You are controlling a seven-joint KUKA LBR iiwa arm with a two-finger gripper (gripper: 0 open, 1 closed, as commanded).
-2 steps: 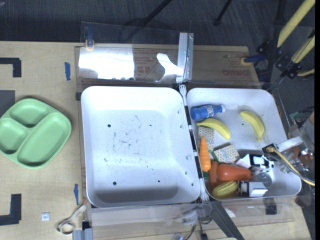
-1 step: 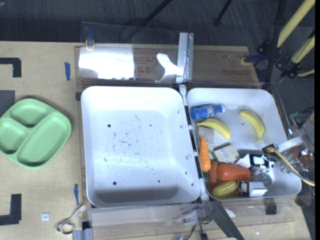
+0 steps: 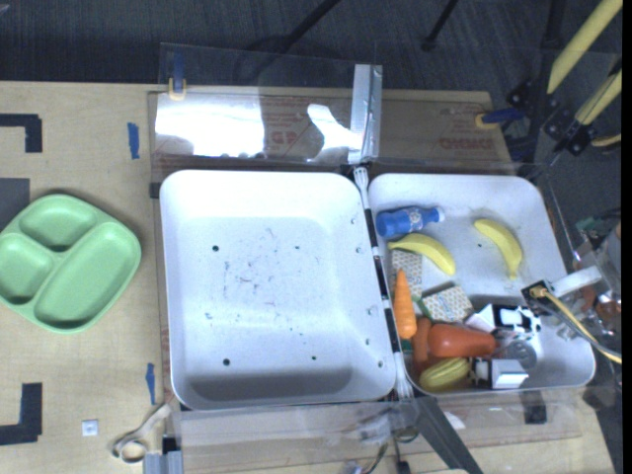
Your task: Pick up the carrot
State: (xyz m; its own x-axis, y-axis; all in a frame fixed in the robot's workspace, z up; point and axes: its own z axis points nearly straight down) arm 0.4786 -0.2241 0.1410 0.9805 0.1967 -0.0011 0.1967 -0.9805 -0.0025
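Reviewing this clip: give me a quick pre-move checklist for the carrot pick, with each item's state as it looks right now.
1. Carrot located: ok, in the right bin, along its left wall.
2. Carrot free on top: ok, nothing lies over it, though its lower end meets the red pepper.
3. Room beside the carrot: not ok, the wall is close on one side and a banana sits just above.
4. Tool over the carrot: not ok, it sits to the right, past the pepper.
5. Tool open: cannot tell.
6. Left bin ready as a drop spot: ok.
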